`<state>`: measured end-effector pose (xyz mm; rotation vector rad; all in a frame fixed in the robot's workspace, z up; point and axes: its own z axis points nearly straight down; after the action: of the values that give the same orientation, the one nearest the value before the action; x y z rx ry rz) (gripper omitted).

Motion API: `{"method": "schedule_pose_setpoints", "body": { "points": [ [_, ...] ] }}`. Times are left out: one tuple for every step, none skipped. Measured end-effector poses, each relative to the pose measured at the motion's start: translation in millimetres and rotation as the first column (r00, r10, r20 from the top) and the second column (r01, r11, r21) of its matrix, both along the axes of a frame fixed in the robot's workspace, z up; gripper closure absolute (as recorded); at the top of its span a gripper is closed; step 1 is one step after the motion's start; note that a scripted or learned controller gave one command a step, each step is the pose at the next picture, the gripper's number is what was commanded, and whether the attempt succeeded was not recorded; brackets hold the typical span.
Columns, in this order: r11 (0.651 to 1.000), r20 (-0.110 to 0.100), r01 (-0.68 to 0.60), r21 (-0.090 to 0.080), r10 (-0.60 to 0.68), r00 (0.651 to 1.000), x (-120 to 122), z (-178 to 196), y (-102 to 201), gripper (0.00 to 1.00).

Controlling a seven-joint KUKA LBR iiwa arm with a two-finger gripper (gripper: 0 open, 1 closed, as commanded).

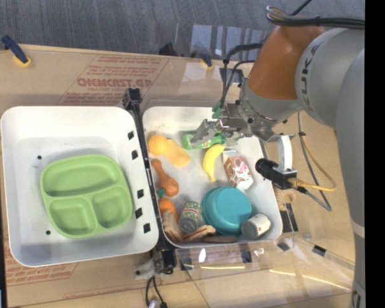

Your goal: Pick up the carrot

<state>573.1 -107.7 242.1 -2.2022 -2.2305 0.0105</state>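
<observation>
The carrot (pixel 165 178) is a slim orange-brown piece lying at a slant along the left side of the right bin (pixel 179 115), close to the divider. My gripper (pixel 213 129) hangs over the back of that bin, up and to the right of the carrot and well apart from it. A green item (pixel 196 138) lies right at the gripper's left tip, and a yellow banana (pixel 211 160) sits just below it.
The right bin is crowded: an orange-yellow fruit (pixel 166 149), a small carton (pixel 238 171), a teal bowl (pixel 226 210), a can (pixel 191 216), a white cup (pixel 257 225) and a small orange piece (pixel 167 205). A green divided plate (pixel 86 194) lies in the left bin (pixel 25 127).
</observation>
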Motion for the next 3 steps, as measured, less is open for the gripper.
{"method": "schedule_pose_setpoints", "body": {
  "points": [
    [0.987,-0.009,0.162,-0.002,-0.162,0.987,19,-99,14,0.0],
    [0.931,-0.009,0.366,-0.004,-0.366,0.931,35,-152,11,0.0],
    [0.753,0.001,0.658,-0.005,-0.658,0.753,40,-151,14,0.0]
  ]
}}
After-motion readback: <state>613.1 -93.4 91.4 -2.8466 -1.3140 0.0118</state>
